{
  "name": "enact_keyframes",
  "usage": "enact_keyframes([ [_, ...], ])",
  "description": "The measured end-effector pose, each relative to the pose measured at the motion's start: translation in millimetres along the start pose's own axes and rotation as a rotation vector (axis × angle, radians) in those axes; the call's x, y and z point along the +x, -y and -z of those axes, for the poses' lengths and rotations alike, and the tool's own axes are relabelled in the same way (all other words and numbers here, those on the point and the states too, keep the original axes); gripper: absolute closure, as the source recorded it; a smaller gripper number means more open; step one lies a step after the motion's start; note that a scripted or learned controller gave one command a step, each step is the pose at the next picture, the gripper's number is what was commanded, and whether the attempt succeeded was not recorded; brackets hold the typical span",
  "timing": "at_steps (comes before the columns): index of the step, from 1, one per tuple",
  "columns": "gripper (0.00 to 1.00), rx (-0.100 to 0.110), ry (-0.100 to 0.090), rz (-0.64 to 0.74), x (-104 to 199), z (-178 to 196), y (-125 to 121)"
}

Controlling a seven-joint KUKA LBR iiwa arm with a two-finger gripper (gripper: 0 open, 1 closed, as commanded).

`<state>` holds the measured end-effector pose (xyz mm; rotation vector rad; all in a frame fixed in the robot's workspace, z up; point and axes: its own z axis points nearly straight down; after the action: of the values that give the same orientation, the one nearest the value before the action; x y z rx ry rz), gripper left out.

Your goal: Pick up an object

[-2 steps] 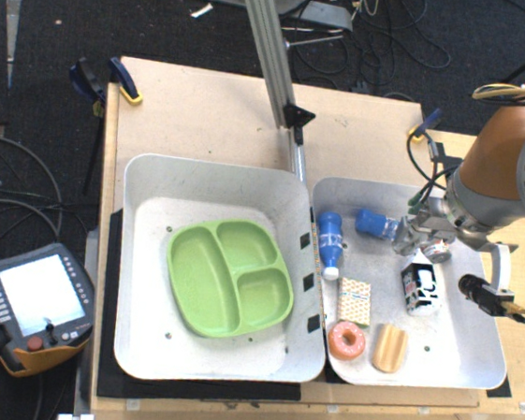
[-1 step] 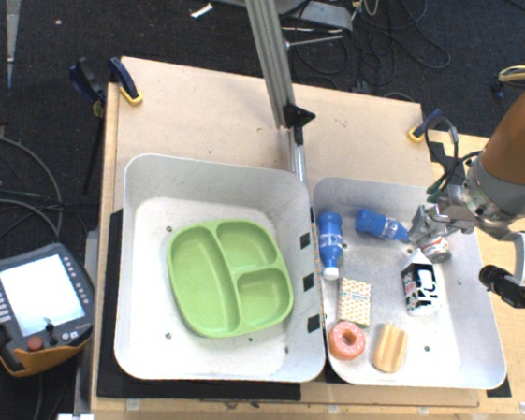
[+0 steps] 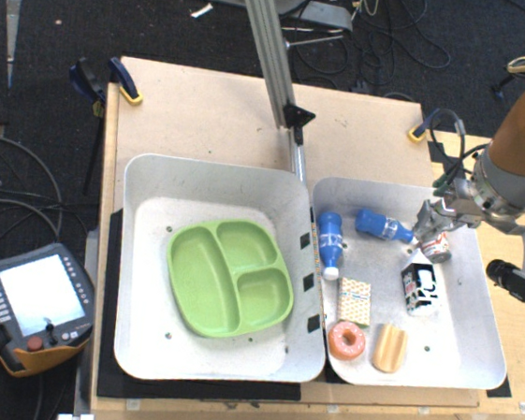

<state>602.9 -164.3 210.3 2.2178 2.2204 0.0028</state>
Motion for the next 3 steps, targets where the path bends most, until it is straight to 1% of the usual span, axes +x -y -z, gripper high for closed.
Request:
enact_keyframes([
  [1,1.0,0.004,-0.003,0.006,55,13,16],
  [2,1.0,0.004,-0.003,0.007,102,19,34],
  [3,1.0,0.004,-0.004,0.008,161,23,36],
])
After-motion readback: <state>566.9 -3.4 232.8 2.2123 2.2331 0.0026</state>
